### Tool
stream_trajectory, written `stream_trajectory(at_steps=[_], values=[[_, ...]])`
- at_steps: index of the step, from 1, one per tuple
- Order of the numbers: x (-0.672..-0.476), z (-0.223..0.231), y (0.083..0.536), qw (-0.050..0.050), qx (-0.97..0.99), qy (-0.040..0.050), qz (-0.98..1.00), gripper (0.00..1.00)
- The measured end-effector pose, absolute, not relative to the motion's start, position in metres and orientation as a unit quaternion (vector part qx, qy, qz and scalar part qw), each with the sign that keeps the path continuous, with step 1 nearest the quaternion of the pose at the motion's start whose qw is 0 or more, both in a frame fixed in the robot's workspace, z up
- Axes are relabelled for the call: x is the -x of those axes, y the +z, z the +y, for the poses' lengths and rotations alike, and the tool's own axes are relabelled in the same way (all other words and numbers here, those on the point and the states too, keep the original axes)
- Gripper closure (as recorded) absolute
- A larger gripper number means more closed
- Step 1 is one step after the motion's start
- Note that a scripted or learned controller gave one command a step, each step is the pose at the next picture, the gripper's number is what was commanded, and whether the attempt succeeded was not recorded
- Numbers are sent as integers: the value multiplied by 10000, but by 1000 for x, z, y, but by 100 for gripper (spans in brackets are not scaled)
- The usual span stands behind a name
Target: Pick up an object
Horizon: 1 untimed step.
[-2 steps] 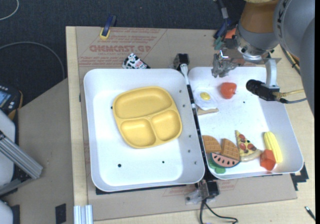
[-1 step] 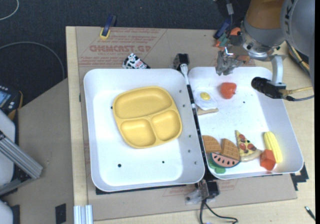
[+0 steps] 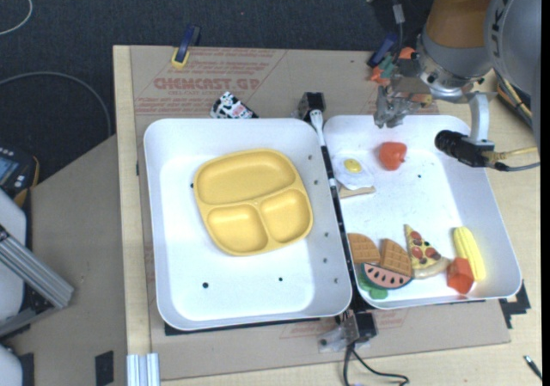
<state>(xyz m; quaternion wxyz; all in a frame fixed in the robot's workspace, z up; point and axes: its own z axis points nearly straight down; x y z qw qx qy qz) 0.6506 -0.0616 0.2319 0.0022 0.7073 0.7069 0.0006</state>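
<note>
Whether the jaws are standing parted or together cannot be told, for the gripper [image 3: 391, 114] is showing too small as it is hanging over the far edge of the right bin [image 3: 498, 229]. Just beside it, a red toy [image 3: 392, 155] is lying on the bin floor, apart from the fingers. Nearer, a fried egg [image 3: 352, 168], pizza slice [image 3: 420, 249], watermelon slice [image 3: 384, 277] and corn cob [image 3: 468, 253] are resting, while a yellow divided plate [image 3: 251, 200] is sitting in the left bin [image 3: 172, 272].

The gripper [image 3: 391, 114] hung over the right bin [image 3: 427, 200], near a red toy [image 3: 392, 155]. A yellow divided plate [image 3: 252, 200] lay in the left bin [image 3: 172, 229].
</note>
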Motion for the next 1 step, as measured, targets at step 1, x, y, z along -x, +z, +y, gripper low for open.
stream_trajectory(at_steps=[1], values=[[-659,-59,228,21,-7065,5,7077,100]])
